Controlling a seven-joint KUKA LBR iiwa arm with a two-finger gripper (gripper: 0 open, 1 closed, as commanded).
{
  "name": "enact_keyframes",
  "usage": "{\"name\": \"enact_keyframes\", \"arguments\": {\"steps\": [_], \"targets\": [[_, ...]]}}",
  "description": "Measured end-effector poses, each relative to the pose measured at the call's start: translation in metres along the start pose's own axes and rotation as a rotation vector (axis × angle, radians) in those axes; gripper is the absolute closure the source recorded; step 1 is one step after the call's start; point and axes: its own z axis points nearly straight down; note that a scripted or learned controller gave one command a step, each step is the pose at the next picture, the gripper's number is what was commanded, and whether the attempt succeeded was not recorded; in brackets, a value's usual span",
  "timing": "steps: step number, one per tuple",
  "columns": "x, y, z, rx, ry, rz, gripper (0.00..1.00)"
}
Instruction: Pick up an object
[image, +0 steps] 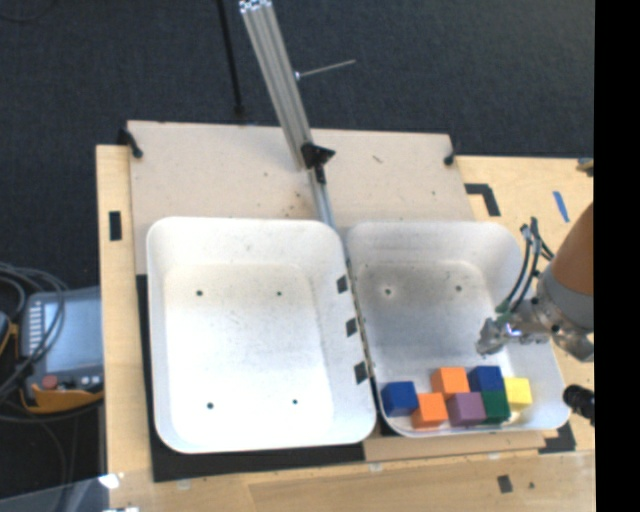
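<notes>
The gripper (497, 335) hangs over the right side of the right bin (420, 240), pointing toward the bin's floor; its tip is too small and blurred to tell how far it is open, and nothing can be made out in its grasp. Just below it, apart from it, lies a cluster of blocks: orange block (451, 380), blue block (487, 378), yellow block (518, 391), green block (496, 406), purple block (466, 408), second orange block (431, 408) and second blue block (399, 397).

Two white bins side by side on a bench: left bin (170, 290), right bin (420, 250). Small blocks clustered at the right bin's near edge: blue (399, 397), orange (431, 408), purple (466, 408), green (496, 405), yellow (518, 391). Gripper (497, 333) poised over the right bin, just above the cluster, apart from it.
</notes>
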Motion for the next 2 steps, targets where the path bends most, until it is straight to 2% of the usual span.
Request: {"name": "enact_keyframes", "arguments": {"steps": [2], "targets": [[-0.005,0.008,-0.089,0.0,0.0,-0.001,1.0]]}}
